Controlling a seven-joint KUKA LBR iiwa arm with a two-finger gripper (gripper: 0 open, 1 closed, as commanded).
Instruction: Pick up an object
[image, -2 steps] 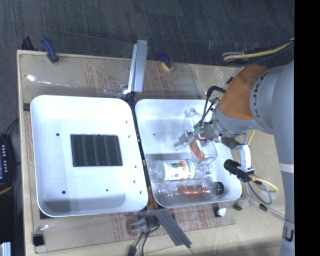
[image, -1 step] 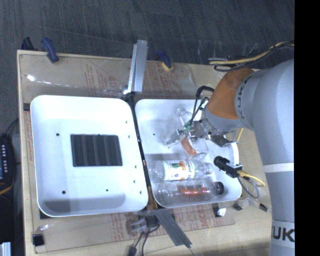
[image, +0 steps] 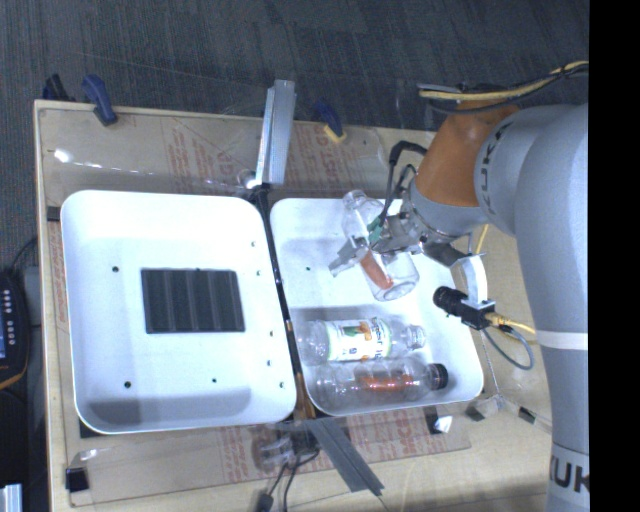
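Note:
My gripper (image: 362, 250) hangs over the back half of the right bin (image: 300, 235), reaching in from the right. A clear plastic cup with an orange-red piece inside (image: 388, 276) lies tilted right under and beside it, touching or nearly touching it. Whether the cup is held I cannot tell. Another clear plastic piece (image: 355, 206) shows just behind the gripper. Along the front of the same bin lie two clear bottles on their sides: one with a white and green label (image: 360, 340), and one with reddish contents and a black cap (image: 385, 380).
The left bin (image: 100, 240) holds a flat dark grey ribbed rectangle (image: 193, 300) near its middle. A grey metal bar (image: 274, 132) stands behind the gap between the bins. Blue clamps (image: 98, 98) grip the bench's back edge.

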